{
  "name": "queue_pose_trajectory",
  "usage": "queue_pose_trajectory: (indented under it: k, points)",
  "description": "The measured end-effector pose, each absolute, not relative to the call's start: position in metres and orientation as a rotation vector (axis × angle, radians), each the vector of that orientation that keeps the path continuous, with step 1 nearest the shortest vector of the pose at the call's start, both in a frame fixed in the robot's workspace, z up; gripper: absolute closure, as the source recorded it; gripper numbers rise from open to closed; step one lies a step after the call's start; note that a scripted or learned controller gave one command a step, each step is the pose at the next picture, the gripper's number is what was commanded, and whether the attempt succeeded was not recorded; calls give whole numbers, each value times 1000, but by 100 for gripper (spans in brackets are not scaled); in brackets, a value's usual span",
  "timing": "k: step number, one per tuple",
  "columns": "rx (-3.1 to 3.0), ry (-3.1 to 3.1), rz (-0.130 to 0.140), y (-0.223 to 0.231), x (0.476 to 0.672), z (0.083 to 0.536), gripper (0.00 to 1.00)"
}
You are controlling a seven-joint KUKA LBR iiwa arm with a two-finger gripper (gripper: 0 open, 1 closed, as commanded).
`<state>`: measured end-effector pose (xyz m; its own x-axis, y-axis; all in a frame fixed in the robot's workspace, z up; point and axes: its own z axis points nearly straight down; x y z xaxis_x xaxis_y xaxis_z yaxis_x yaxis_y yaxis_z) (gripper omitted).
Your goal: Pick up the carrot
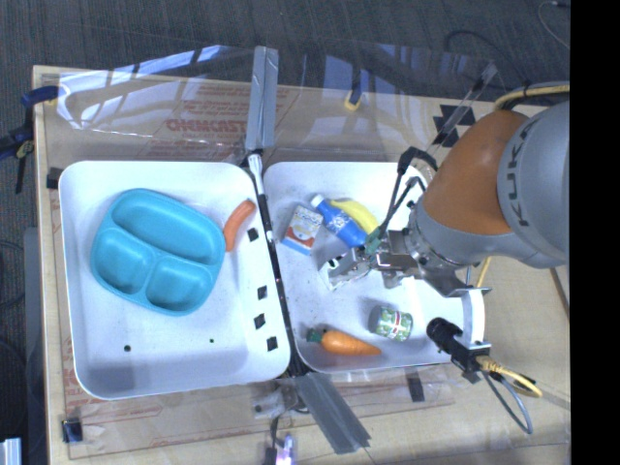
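Low over the middle of the right bin (291,260), the pincer (351,265) is seen at the end of the grey and orange arm (494,201); whether it is released or clenched cannot be told, because the metal parts are blurred together there. Nearest to the camera, the carrot (347,343) is laid flat by the front wall of the right bin, with its green end to the left, well apart from the pincer. Just beside it, to the right, a small green can (391,324) is placed on its side. Further back, a small carton (302,229), a blue bottle (339,219) and a yellow object (359,213) are grouped together. In the left bin (145,366), a blue divided tray (157,250) is placed, and an orange sausage-like piece (237,223) is laid near the dividing wall.
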<state>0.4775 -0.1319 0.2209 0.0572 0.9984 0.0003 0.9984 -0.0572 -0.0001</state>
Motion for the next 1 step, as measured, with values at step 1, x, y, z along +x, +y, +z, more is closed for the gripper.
queue_pose_trajectory:
  k: [1]
  points:
    - [-2489,-1908,1,-138,476,101,0]
